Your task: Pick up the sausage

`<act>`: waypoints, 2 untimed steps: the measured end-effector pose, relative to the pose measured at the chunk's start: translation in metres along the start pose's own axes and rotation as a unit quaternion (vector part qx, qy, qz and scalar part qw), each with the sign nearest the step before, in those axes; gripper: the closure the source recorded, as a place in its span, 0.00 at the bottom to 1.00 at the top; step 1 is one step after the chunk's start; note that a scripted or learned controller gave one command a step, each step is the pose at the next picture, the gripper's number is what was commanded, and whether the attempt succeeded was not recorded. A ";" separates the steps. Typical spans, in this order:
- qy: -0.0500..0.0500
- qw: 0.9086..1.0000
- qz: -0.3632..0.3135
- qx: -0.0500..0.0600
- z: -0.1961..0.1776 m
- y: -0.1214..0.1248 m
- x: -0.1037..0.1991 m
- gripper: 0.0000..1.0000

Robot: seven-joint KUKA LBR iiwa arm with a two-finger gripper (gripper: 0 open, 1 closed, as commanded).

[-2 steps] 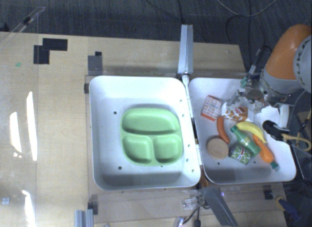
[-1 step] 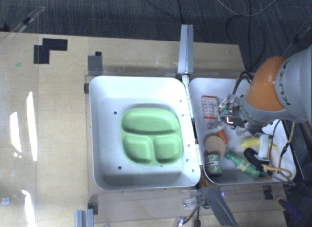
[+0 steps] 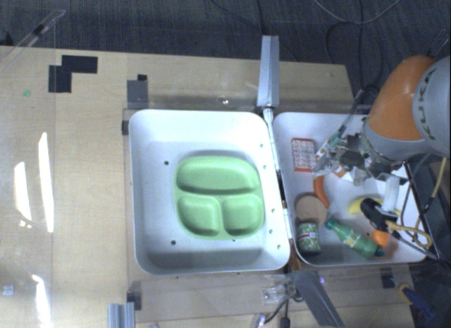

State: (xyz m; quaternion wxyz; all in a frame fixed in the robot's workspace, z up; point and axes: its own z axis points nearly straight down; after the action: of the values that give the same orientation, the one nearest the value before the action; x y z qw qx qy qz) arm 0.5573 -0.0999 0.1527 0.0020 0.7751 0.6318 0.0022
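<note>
The sausage [image 3: 320, 190], a short orange-red piece, lies in the right bin [image 3: 285, 178] near its left-centre, just above a round brown item [image 3: 311, 208]. My gripper [image 3: 343, 156] hangs over the right bin, up and to the right of the sausage, and its metal tip sits close to the sausage's upper end. I see nothing held in it. The grey arm with its orange band [image 3: 394, 108] reaches in from the right and hides part of the bin's right side.
In the right bin lie a red-and-white card [image 3: 303, 154], a green can [image 3: 308, 238], a green bottle [image 3: 354, 240], a yellow banana-like item [image 3: 369, 204] and a small orange piece [image 3: 380, 237]. The left bin [image 3: 141, 178] holds a green sectioned plate [image 3: 218, 194].
</note>
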 end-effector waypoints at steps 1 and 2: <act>0.000 0.996 -0.086 -0.002 0.064 -0.002 0.016 0.00; 0.001 0.996 -0.086 -0.006 0.052 0.001 0.018 1.00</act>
State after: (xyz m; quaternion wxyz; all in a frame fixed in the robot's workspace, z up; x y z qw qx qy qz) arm 0.5620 -0.0823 0.1009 0.0059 0.7178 0.6961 0.0068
